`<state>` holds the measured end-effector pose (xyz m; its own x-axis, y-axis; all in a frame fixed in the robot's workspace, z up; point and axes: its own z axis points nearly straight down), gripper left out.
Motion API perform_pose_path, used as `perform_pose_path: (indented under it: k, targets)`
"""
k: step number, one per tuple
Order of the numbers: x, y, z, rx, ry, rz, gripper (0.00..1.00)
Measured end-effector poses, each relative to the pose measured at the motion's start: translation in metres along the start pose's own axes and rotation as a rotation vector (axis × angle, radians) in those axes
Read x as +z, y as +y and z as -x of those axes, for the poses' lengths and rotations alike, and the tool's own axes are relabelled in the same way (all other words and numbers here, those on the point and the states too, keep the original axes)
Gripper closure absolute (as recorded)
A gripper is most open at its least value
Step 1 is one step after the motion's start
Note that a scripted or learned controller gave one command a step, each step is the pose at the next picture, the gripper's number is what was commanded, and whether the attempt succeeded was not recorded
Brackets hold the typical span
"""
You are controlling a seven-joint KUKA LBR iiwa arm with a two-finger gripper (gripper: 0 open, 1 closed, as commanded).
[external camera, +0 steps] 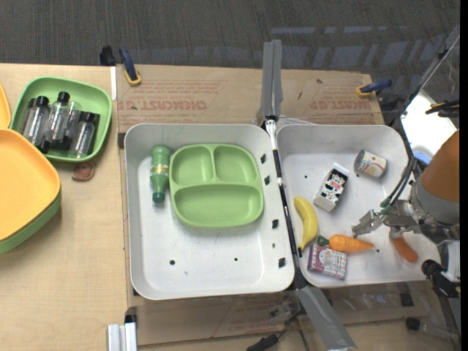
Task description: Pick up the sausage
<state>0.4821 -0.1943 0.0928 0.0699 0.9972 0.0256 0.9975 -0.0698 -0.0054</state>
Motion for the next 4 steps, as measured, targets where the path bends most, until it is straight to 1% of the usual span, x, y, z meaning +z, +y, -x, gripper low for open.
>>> perform_pose_path:
  k: [4]
  targets:
    - [0.0,0.0,0.0002,0.0,0.0,0.0,0.0]
